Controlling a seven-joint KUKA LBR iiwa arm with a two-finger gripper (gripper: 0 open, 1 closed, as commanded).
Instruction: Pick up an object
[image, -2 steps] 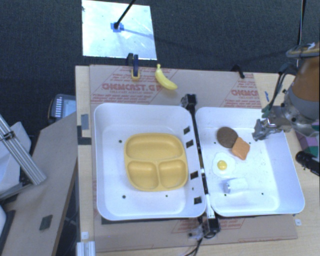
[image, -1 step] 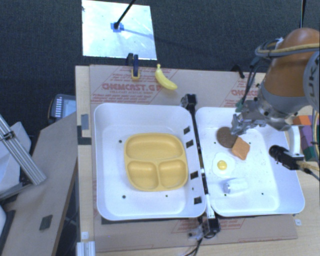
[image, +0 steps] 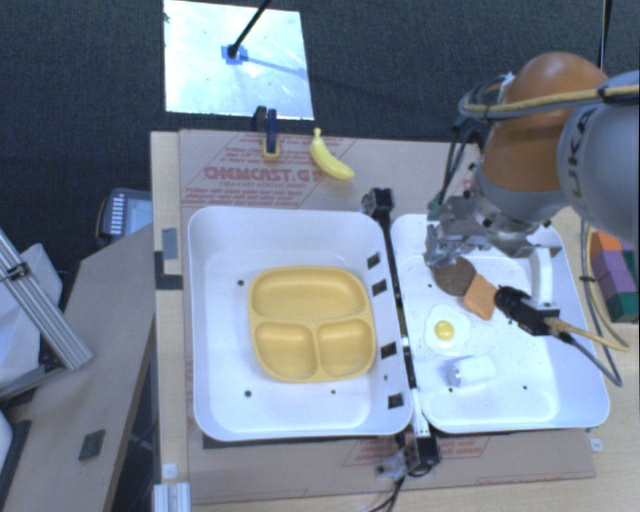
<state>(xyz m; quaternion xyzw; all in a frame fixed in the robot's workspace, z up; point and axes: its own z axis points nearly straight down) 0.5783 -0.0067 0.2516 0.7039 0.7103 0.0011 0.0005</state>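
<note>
The gripper (image: 441, 256) is low over the right bin (image: 585, 405), in the far corner that is next to the left bin (image: 215, 300). The arm above covers it from the camera, so I cannot tell if the gripper is open or closed, and I see no object held in it.

Just below the gripper, on the side toward the camera, lies a flat brown round piece (image: 455, 278). It seems to touch the tip of the gripper, but I am not sure of this. Touching the brown piece, a little further from the gripper and to the right, lies an orange block (image: 481, 297). Nearer to the camera than the gripper, and apart from it, a toy fried egg (image: 444, 330) lies on the bin floor. Beyond the egg, still further from the gripper, is a small white object (image: 468, 372); its kind I cannot make out.

Well to the left of the gripper, in the left bin, a yellow divided plate (image: 305, 323) lies flat. Behind the gripper and to its left, outside both bins, a toy banana (image: 330, 160) lies on the cardboard (image: 410, 165).
</note>
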